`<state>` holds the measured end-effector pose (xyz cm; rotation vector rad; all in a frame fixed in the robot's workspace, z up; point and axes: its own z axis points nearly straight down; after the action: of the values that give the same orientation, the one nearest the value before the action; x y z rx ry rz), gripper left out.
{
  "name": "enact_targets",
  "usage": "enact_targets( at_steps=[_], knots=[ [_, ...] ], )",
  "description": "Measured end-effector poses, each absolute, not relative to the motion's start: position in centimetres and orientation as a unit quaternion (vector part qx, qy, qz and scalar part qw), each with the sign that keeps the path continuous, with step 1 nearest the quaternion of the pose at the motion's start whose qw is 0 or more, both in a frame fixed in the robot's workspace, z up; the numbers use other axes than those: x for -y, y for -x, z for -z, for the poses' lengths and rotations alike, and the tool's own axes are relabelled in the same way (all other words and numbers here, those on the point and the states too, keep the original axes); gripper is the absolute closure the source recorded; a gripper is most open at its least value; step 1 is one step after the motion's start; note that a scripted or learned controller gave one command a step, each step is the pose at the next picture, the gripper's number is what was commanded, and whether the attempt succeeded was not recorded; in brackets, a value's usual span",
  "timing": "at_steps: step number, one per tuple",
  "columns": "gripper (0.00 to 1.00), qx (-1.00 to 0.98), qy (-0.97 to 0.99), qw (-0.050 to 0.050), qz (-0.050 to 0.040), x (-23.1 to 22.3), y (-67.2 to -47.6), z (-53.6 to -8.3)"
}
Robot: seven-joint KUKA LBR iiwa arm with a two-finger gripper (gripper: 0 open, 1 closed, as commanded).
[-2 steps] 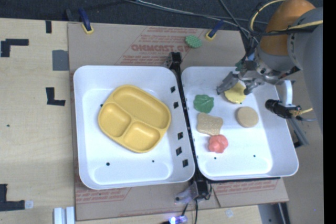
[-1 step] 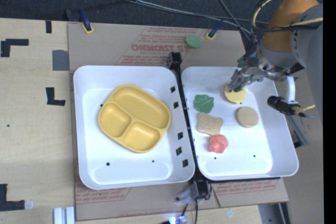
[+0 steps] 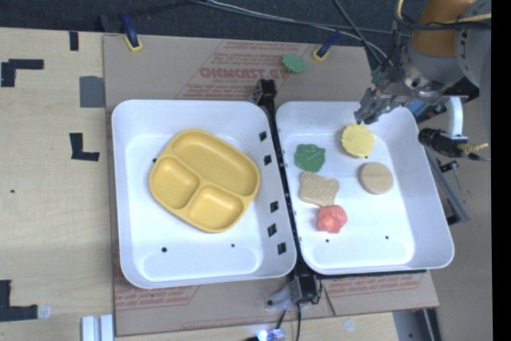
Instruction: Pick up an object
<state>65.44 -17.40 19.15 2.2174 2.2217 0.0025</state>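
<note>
Tabletop (image 3: 48, 196) covered mid-way by a cardboard sheet (image 3: 200, 64) bearing two white bins side by side. Left bin (image 3: 132, 251) holding a yellow divided tray (image 3: 205, 180), tilted, near the bin's centre. Right bin (image 3: 423, 243) holding five small pieces toward its far half. Grey arm (image 3: 447, 12) with orange band reaching in over the right bin's far right corner. Gripper (image 3: 369, 114) low over the far rim of that bin, just beside the yellow round (image 3: 358, 140); open or closed impossible to tell, nothing seen between the fingers. Tan round (image 3: 375, 177) near the bin's right wall, just below the yellow one. Tan cracker (image 3: 318, 188) and green piece (image 3: 310, 157) close to the bin's left wall, green one farther back. Red piece (image 3: 331, 218) nearest the front, touching the cracker's corner. Small green item (image 3: 294, 63) on the cardboard beyond the bins.
</note>
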Motion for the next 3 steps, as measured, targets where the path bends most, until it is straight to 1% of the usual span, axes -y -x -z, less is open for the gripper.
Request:
enact_targets(
  at_steps=[1,2,3],
  knots=[
    [1.00,-0.708,-0.706,0.003,-0.0012,17.6,-65.4,-25.5],
    [1.00,-0.708,-0.706,0.002,-0.0008,17.6,-65.5,-29.1],
    [1.00,-0.708,-0.706,-0.001,0.0007,13.4,-64.7,-28.1]
  ],
)
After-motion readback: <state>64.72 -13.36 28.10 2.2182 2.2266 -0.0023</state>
